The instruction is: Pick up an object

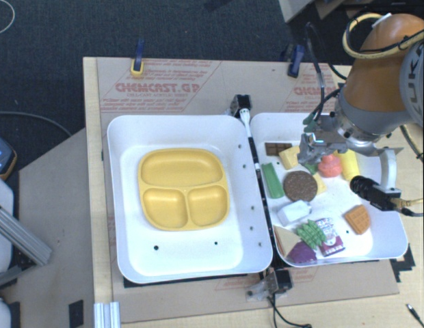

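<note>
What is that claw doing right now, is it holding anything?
Gripper: low over the right bin, among the toy food; open or closed cannot be told, nor any hold.

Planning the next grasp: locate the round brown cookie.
The round brown cookie lies mid right bin, right of the green stick, below the gripper.

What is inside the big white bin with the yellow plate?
The left bin holds a yellow divided plate with three sections, and no food shows in them. A few small dark dots mark the bin's floor. Whatever lies under the plate is covered.
</note>
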### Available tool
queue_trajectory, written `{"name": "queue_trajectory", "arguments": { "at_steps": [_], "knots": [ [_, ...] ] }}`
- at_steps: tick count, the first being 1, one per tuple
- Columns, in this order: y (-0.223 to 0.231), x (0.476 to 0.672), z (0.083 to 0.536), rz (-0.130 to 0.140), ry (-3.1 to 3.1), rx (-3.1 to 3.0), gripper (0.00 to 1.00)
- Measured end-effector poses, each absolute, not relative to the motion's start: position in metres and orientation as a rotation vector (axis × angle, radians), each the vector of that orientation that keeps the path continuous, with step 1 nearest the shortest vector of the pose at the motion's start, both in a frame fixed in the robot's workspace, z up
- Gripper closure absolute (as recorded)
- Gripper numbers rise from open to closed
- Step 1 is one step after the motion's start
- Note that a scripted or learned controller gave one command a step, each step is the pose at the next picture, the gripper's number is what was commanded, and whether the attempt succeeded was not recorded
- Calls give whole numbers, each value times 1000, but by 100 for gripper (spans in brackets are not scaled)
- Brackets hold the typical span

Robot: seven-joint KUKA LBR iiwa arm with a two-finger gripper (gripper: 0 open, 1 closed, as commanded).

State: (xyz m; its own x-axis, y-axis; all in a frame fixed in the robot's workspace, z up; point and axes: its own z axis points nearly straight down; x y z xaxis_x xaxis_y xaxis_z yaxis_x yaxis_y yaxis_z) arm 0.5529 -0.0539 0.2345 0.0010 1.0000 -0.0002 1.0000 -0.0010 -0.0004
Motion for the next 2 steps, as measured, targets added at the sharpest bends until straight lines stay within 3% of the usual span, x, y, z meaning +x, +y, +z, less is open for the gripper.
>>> {"name": "queue_trajectory", "arguments": {
  "at_steps": [2],
  "knots": [
    [-52, 562, 232, -1, -2225, -2223, 100]
  ]
}}
